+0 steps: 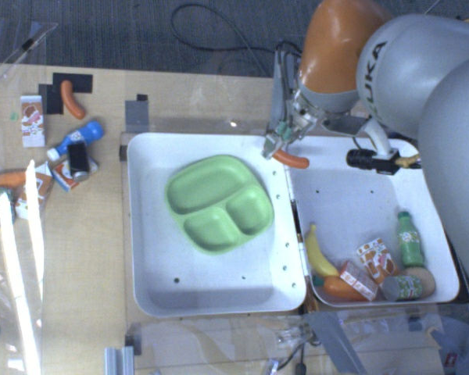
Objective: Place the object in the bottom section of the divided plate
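Note:
A green divided plate lies in the left white bin, with one large section toward the back and two smaller ones toward the front. My gripper hangs over the wall between the two bins, just past the plate's back right corner. A small orange sausage sits at its fingertips, one end pinched between them and the rest sticking out to the right over the right bin. It appears lifted off the bin floor.
In the right bin's front corner lie a banana, a green bottle, a can and a snack packet. On the bench at the left are another sausage, a blue bottle and a small carton.

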Robot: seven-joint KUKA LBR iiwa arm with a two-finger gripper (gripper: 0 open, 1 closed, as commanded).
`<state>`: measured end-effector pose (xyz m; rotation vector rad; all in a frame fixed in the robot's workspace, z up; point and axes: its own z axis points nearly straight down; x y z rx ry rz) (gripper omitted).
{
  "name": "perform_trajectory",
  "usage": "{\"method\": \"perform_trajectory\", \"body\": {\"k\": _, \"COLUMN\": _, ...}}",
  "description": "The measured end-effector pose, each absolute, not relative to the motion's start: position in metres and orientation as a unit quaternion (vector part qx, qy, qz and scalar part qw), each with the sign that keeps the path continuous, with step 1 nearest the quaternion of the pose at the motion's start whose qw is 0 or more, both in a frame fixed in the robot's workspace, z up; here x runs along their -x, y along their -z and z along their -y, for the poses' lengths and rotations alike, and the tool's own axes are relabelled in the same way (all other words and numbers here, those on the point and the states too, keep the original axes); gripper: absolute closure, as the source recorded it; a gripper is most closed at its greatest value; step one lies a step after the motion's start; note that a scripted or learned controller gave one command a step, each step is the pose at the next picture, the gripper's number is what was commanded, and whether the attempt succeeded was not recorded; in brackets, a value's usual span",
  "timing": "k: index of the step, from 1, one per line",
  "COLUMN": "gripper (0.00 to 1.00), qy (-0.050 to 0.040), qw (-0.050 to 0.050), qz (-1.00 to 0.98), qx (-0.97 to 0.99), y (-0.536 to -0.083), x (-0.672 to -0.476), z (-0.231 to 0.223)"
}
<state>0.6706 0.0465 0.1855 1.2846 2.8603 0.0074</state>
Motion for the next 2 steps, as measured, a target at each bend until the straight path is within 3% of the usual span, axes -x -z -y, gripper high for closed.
{"method": "perform_trajectory", "body": {"k": 1, "gripper": 1.0, "qy": -0.0023, "qw": 0.003, "qz": -0.932, "qx": -0.362, "y": -0.1853, "x": -0.6668, "z": -0.103}}
{"method": "perform_trajectory", "body": {"k": 2, "gripper": 0.0, "qy": -0.0023, "qw": 0.003, "qz": -0.932, "qx": -0.363, "y": -0.1852, "x": -0.6669, "z": -0.1026}}
